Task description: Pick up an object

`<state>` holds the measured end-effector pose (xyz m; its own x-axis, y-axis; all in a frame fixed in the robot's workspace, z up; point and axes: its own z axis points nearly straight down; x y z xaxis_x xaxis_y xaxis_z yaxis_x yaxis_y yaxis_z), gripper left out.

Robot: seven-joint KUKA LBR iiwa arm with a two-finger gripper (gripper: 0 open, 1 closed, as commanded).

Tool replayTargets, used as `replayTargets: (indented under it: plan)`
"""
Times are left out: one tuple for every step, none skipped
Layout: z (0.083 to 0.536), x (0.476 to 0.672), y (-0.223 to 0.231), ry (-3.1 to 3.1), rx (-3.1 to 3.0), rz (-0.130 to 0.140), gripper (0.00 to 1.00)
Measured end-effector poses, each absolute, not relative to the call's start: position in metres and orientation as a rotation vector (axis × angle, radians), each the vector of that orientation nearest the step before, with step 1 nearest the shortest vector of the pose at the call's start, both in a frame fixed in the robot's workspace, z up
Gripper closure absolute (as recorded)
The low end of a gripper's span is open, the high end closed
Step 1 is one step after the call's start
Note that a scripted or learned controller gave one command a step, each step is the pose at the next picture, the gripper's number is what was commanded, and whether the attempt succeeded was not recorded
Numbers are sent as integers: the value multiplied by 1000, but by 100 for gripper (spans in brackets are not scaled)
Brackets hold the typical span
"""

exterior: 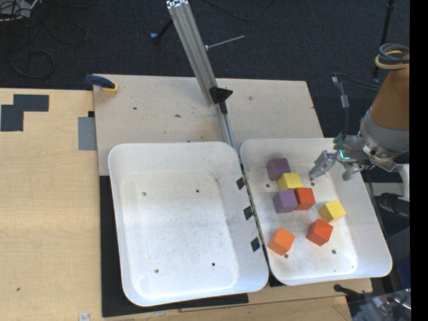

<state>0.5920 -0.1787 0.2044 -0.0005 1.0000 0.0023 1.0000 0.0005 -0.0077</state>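
Note:
Several small cubes lie in the right bin (361, 263): a purple cube (277, 168), a yellow cube (290, 180), a second purple cube (285, 200), a red cube (305, 198), a second yellow cube (332, 210), another red cube (319, 232) and an orange cube (281, 241). My gripper (336, 168) hangs over the bin's upper right part, fingers spread open with nothing between them. It is right of the purple and yellow cubes and above the second yellow cube, apart from all.
The left bin (134, 179) lies beside the right one, with black clips (248, 212) along the shared edge. A slanted aluminium post (196, 49) rises behind the bins. A blue and yellow clamp (101, 82) sits at the board's far left corner.

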Motion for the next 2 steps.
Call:
replayTargets:
  plan:
    - [207, 593, -179, -2221, -2218, 2, 0]
    - [153, 594, -169, -2219, -2213, 6, 0]
